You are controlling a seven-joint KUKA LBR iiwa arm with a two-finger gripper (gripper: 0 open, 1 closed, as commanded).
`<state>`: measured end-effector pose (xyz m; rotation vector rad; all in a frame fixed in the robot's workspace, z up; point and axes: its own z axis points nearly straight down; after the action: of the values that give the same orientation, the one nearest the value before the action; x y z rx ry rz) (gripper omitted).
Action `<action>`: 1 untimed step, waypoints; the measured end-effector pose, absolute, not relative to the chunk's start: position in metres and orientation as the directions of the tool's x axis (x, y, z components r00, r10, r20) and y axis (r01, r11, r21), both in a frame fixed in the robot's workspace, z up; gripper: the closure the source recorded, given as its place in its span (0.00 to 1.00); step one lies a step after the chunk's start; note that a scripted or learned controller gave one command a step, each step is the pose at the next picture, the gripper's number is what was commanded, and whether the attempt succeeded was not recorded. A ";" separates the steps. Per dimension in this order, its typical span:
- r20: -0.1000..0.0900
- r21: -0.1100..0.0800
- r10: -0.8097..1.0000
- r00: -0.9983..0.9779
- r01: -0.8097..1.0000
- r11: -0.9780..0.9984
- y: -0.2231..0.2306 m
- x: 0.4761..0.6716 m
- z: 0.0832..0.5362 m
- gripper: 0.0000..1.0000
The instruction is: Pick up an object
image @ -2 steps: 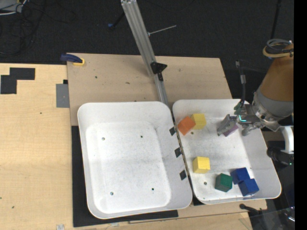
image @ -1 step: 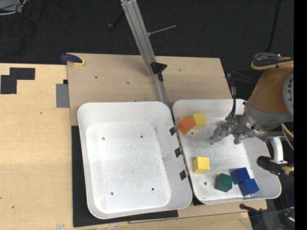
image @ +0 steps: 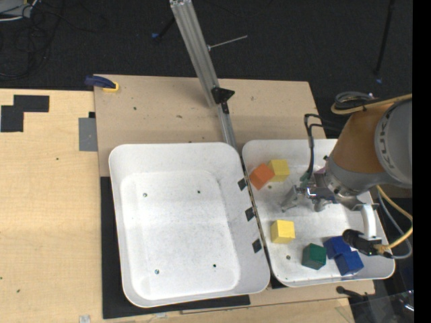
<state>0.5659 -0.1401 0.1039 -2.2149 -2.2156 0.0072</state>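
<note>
Two shallow white plastic bins sat side by side on the pale wooden bench (image: 168,110). The larger left bin (image: 178,224) showed only its speckled white floor. The smaller right bin (image: 306,274) held the loose blocks: an orange cube (image: 262,175) touched a yellow cube (image: 280,169) near the bin's far left part, a second yellow cube (image: 283,231) lay alone near the middle, and along the near edge a dark green block (image: 313,256) rested just beside two blue blocks (image: 343,254) that touched each other.

The grey arm with its orange band (image: 360,153) reached in from the right, and its metal two-finger gripper (image: 296,199) hung low over the right bin's middle, between the orange and yellow pair above it and the lone yellow cube below it, apart from all of them. Whether the claw was spread or pressed together could not be told, for the metal parts blurred against the white floor. No block could be seen between its tips.

A slanted grey aluminium rail (image: 199,49) rose from the bench behind the bins, and a blue and yellow clamp (image: 102,83) sat at the bench's far left corner
</note>
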 end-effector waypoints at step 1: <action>0.001 -0.002 1.000 0.004 1.000 -0.004 -0.140 0.566 0.092 0.00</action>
<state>0.5663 -0.1400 0.0918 -2.2247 -2.2150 0.0021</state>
